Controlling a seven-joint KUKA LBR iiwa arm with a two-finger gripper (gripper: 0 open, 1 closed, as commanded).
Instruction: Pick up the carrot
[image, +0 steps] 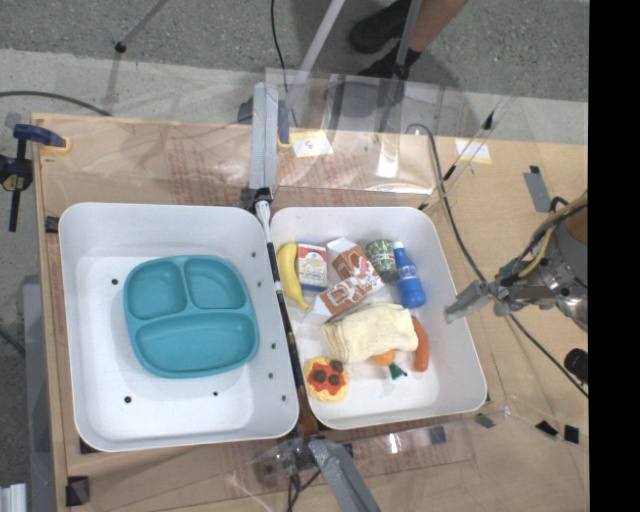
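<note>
While arm waits at bench's right edge: gripper (470, 303) outside the right bin (455, 300).
Carrot (389, 357): near bin's front right corner, half under cloth (368, 333), lying crosswise, left of gripper.
Jaws: cannot tell.

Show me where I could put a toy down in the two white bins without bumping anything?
The left white bin has bare floor all round the teal divided plate, widest along its near edge. The right white bin is crowded: yellow banana, blue bottle, cream cloth, orange carrot. Its bare strip runs along the near wall.
</note>
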